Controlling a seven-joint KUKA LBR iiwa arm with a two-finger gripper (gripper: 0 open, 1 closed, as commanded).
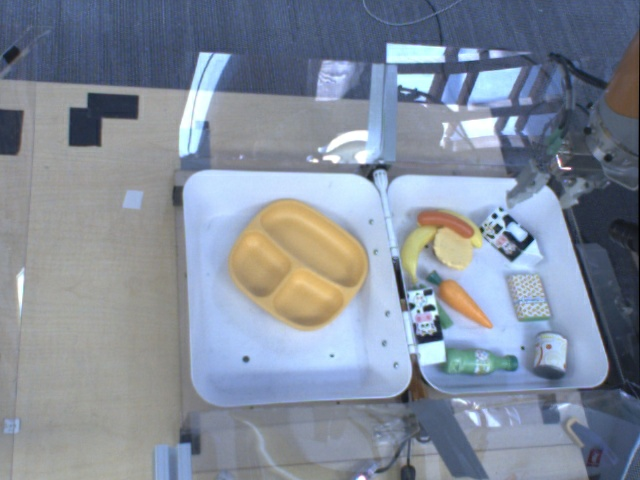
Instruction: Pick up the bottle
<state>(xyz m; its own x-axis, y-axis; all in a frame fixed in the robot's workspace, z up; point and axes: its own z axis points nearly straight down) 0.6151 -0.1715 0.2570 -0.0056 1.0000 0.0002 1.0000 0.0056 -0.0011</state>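
The approach is barely begun: the gripper (545, 180), its state unclear, hovers at the right bin's far edge; the green plastic bottle (480, 362) lies near.

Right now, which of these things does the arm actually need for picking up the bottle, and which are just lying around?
Needed for the job:
green plastic bottle, lying on its side in the right white bin
gripper, over that bin's far corner

Just lying about:
yellow divided plate
banana
orange carrot
red sausage
two cow-patterned cartons
small can
tan cracker
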